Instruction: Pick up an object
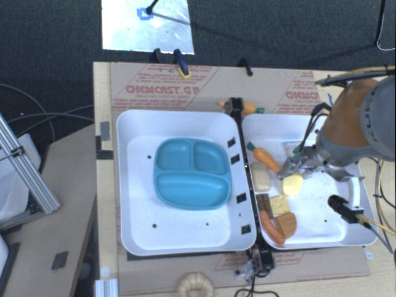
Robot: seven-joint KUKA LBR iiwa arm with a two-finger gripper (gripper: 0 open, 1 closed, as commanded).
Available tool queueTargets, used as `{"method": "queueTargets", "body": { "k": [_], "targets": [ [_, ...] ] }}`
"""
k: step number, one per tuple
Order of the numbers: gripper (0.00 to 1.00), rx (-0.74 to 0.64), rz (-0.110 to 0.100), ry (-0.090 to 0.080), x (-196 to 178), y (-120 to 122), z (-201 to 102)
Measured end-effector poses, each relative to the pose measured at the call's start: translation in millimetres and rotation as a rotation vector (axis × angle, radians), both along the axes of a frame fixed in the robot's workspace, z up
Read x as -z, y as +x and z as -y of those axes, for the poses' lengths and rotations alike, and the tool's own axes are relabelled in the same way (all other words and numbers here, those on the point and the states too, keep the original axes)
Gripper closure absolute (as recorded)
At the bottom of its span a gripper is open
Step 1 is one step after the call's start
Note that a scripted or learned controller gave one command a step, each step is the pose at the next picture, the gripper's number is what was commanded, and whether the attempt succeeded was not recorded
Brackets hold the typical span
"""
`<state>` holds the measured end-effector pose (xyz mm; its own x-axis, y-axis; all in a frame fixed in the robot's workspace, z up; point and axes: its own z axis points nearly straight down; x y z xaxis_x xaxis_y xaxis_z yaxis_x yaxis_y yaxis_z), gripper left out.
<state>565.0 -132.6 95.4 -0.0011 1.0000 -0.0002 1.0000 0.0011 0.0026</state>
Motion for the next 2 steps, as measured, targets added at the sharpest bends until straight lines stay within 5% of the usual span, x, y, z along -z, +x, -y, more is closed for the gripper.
{"method": "queueTargets", "body": {
  "k": [2],
  "targets": [
    [1.00, -0.004, 0.006, -0.002, -121, 1, -4]
  ]
}}
